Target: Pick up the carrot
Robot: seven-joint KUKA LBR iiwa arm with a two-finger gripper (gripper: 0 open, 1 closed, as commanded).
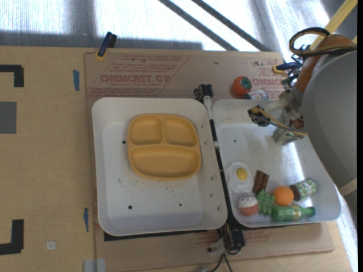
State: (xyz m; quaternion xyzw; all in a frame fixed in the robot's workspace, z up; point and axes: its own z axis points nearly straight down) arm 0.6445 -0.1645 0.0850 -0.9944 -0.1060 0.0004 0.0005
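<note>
The carrot, a stubby orange piece with a green leafy top, lies near the front edge of the right bin. It sits among other toy foods, between a chocolate bar and two green bottles. My gripper hangs over the back right part of that bin, well behind the carrot and apart from it. The grey arm covers the bin's right side.
Around the carrot are a fried egg, a chocolate bar, a cupcake and green bottles. A tomato sits on the cardboard behind the right bin. The left bin holds a yellow divided plate.
</note>
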